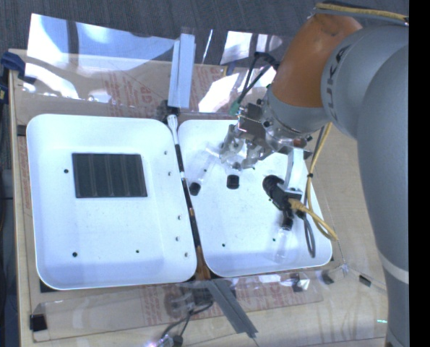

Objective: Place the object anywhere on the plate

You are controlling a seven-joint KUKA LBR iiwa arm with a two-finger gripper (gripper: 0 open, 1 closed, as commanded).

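Over the right-hand shallow white bin point(222, 255) I had the grey arm's two-finger gripper point(213, 176) hanging low, its two dark-tipped fingers point(233, 181) spread apart with nothing between them. Which object I was meant to lift I could not tell; no loose item lay plainly under the fingertips, only bare bin floor. The flat dark ribbed rectangular plate point(110, 175) sat in the left white bin point(48, 255), well apart from the fingers, off to their left across the dividing rims, its long axis running left to right. I judged any carry would have to cross that divide.
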